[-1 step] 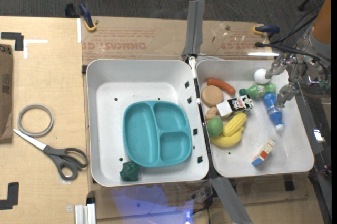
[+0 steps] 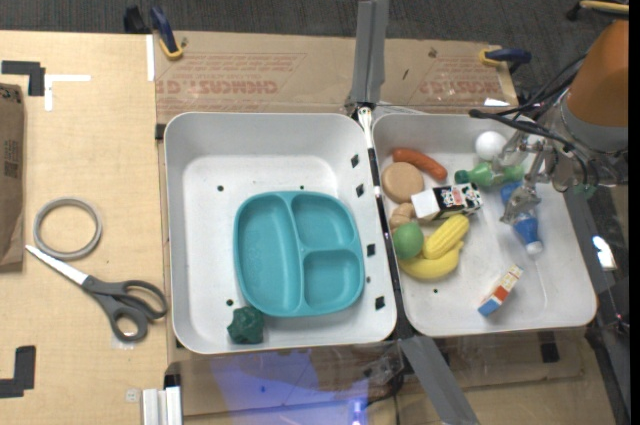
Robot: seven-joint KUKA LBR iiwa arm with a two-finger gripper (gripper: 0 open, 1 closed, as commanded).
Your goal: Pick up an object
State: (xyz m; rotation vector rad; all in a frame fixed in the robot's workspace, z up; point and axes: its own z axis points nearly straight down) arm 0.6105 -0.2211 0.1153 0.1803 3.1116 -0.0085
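Approach step: gripper (image 2: 520, 198) hangs in right bin (image 2: 560, 308), w/ nothing betw its fingers, narrow gap, just right of banana (image 2: 438, 248). Blue bottle (image 2: 526, 233) directly below gripper; next prob needs descent & close.

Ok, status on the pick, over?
Gripper low over right white bin, nothing seen held. Nearest: small blue bottle-shaped object, green toy. Yellow banana pile to its left.
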